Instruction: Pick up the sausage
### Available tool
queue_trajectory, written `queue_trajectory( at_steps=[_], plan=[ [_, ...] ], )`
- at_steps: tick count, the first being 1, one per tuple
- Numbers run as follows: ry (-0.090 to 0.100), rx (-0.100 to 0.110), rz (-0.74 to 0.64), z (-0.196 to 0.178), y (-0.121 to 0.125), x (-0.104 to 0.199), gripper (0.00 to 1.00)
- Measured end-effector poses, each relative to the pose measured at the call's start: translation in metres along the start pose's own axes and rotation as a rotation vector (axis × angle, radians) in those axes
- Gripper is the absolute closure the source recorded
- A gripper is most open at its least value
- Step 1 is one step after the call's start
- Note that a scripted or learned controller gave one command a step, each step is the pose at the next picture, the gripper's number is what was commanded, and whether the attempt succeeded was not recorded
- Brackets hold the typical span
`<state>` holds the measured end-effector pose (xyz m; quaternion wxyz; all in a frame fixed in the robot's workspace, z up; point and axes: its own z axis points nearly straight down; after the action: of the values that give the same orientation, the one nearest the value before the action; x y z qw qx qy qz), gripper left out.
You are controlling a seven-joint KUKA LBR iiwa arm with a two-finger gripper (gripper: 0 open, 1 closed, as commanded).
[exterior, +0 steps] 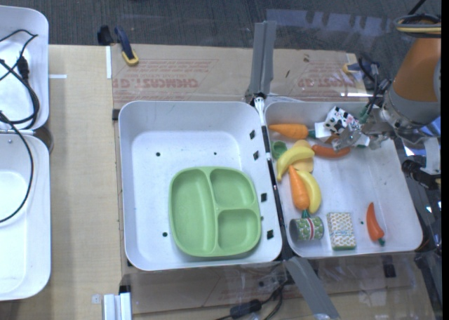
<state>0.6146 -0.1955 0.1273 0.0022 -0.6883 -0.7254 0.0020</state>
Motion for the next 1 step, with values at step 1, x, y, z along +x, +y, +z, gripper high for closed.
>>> queue_trajectory(
  at_steps=[1],
  plan=[
    [-0.001, -0.002, -0.120, -0.0527, 0.0260, 0.0421, 0.00]
  ],
)
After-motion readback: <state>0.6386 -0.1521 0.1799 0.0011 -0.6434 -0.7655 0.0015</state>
